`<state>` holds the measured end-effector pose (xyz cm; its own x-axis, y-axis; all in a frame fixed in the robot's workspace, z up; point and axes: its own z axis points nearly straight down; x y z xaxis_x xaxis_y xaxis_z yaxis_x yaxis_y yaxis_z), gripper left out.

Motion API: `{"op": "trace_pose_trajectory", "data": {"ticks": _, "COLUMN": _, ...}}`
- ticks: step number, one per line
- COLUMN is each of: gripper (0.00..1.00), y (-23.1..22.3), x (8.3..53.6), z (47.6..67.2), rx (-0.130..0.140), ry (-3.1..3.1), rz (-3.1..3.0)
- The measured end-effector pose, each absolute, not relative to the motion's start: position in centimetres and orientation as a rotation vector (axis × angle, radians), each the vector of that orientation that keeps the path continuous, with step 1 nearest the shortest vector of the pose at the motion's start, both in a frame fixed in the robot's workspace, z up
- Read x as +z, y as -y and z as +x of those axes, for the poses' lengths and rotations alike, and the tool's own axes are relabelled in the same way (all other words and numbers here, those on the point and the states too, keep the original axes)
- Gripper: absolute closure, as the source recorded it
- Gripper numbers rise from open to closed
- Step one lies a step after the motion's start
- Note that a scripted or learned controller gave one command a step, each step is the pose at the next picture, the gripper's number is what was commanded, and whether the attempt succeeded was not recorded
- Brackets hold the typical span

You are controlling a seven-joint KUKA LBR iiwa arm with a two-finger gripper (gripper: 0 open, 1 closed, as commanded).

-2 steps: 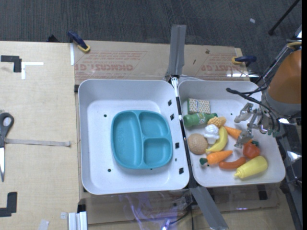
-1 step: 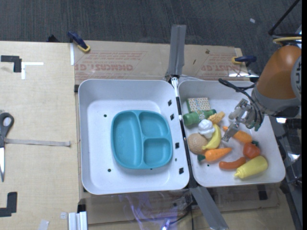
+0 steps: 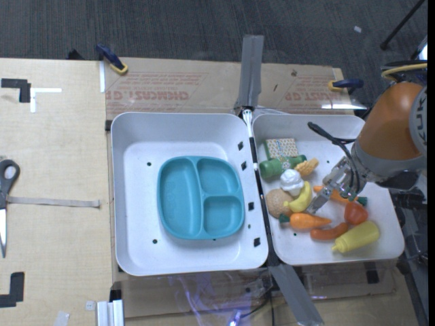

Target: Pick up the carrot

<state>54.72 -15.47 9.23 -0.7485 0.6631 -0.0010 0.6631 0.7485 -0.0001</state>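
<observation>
Hovering low in the frame's right bin (image 3: 387, 246), the gripper (image 3: 325, 197) nears the carrot (image 3: 307, 220) lying just below-left among toy foods; its grip state is unclear. Next: descend, pinch the carrot.

The carrot (image 3: 307, 220) was a small orange toy with a tapered body. It lay on its side near the front of the right bin (image 3: 380, 250) (the one crowded with play food), its length running roughly left to right, resting on the white floor.
</observation>
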Motion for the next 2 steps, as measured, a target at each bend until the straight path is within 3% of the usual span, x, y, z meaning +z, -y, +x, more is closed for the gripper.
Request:
{"op": "trace_pose_trajectory", "data": {"ticks": 1, "gripper": 1.00, "y": 15.5, "x": 10.2, "z": 54.9, "rx": -0.002, "ry": -2.934, "rz": 1.106}}
{"op": "trace_pose_trajectory", "data": {"ticks": 2, "gripper": 1.00, "y": 13.7, "x": 15.0, "z": 55.0, "rx": 0.000, "ry": -2.775, "rz": 1.462}}
